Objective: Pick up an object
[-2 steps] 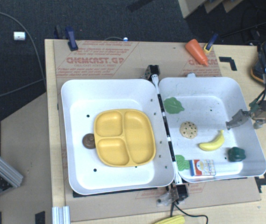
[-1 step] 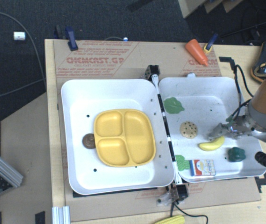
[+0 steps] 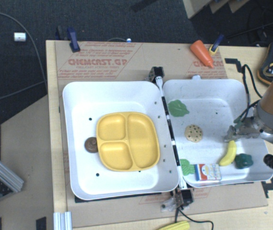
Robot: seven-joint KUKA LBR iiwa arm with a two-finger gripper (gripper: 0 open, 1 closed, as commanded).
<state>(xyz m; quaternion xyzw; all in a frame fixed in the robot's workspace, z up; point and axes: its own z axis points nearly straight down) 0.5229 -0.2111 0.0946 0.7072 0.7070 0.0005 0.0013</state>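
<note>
while the yellow tray [image 3: 126, 141] is sitting in the left bin [image 3: 74, 128], the tool [image 3: 235, 132] is hovering just above the banana [image 3: 229, 154] in the right bin [image 3: 208, 87], approaching; next it needs lowering to straddle it.

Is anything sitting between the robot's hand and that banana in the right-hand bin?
Nothing visible. The hand hangs just above the banana, with bare bin floor between them. The dark green toy lies beside the banana, off to the right.
</note>
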